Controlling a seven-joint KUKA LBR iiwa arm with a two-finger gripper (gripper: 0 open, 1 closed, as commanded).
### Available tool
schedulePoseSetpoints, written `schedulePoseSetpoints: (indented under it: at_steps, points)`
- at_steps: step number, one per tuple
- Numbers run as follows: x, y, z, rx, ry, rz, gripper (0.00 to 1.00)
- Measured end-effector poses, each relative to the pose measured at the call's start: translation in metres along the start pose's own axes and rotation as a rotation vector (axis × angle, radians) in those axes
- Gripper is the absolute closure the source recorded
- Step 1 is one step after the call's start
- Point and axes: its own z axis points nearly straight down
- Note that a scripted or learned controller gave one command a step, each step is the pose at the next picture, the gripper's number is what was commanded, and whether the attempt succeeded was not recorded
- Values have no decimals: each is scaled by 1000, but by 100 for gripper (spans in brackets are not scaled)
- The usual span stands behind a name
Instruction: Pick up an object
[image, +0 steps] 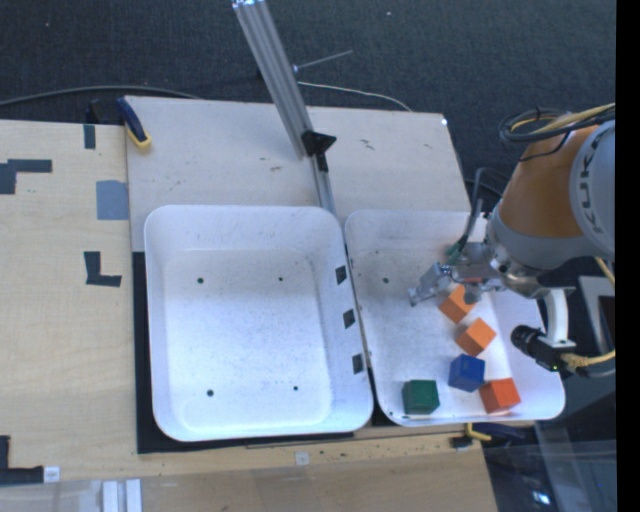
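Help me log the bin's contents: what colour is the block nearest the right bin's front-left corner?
Green, seen clearly in the camera view, beside a blue block.

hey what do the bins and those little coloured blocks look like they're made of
Bins: likely moulded plastic, white and smooth, with rounded rims and dark speckling.
Green block, blue block and orange blocks: solid matte colour with crisp edges, possibly painted wood or foam; the view cannot settle which.

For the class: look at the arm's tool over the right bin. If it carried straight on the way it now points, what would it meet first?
The tool points down into the right bin. Most likely it meets the orange block just beside it, or else the bin's floor; one slanted view leaves depth unclear.
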Motion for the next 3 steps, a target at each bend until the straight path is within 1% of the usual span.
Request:
schedulePoseSetpoints:
  at_steps: [1,2,3]
  points:
    - [-56,49,-34,-7,-5,3,0]
    - [-75,46,67,8,0,3,0]
    - [-61,23,100,-6,-6,1,0]
